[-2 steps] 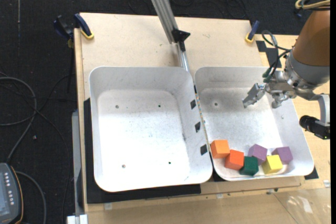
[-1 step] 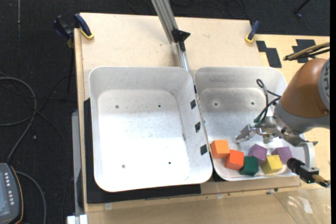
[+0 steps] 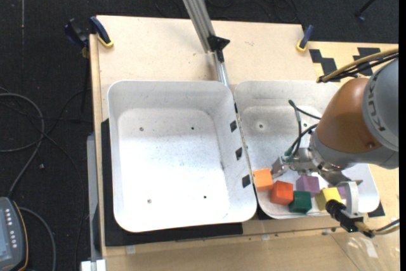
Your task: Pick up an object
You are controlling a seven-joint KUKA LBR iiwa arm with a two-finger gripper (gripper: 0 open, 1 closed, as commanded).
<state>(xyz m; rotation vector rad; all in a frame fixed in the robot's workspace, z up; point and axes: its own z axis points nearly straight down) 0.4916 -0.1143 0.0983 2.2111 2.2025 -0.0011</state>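
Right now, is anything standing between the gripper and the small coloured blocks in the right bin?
No barrier is visible. The gripper hangs just above the cluster in the right white bin: orange cube, red cube, green cube, purple block, yellow block. They crowd each other.

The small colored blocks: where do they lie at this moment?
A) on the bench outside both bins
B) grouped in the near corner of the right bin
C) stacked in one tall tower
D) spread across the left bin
B: the orange block, red block, green block, purple block and yellow block sit together at the near end of the right bin.
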